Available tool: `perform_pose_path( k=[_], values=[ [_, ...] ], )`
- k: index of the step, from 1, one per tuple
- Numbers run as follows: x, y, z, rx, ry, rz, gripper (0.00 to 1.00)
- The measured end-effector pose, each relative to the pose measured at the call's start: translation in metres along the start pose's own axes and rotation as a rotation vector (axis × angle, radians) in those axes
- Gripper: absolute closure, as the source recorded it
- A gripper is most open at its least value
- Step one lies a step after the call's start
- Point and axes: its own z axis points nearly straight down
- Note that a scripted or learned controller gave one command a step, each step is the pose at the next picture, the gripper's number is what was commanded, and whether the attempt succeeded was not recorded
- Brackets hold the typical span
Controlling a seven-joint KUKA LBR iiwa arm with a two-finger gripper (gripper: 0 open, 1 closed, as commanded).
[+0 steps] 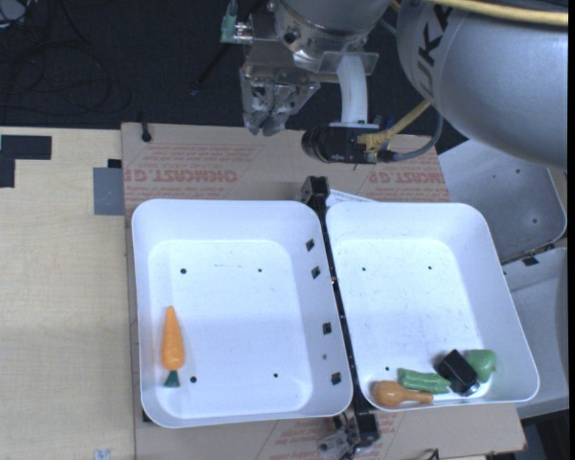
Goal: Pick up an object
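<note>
White plastic bins sit side by side on a cardboard sheet (220, 166). An orange toy carrot (172, 339) with a green tip lies upright along the near-left corner of the left bin (220, 220). The right bin (402, 220) holds a cluster at its near-right corner: an orange gourd-shaped toy (400, 394), a green pod-like piece (423, 381), a black block (456, 370) and a rounded green object (481, 360), touching one another. High above the bench's far edge hangs the gripper (268, 113), well apart from every object; whether it is spread or closed cannot be told.

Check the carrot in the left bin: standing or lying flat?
Lying flat. The carrot rests lengthwise on the left bin's floor near the left wall, green end toward the near edge, tip pointing to the far side.
</note>
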Motion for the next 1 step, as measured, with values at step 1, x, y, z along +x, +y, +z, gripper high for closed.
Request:
perform_pose_path(
  k=[1],
  values=[
    [0.0423,-0.0063,-0.0765,0.003,-0.001,-0.002,1.0]
  ],
)
